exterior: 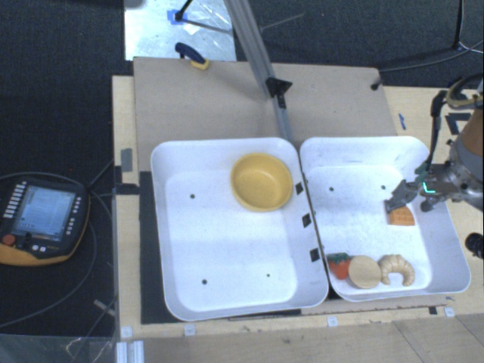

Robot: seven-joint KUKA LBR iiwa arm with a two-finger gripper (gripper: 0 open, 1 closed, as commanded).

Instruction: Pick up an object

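— Over the right bin (363,148), where does the claw (399,201) sit?
— Just above an orange block (402,218) by the right wall; whether it is open or closed cannot be told.
— And elsewhere?
— Along the near wall lie a croissant (398,268), a round bun (364,271) and a tomato (338,264). A yellow bowl (262,181) rests in the left bin (174,203).
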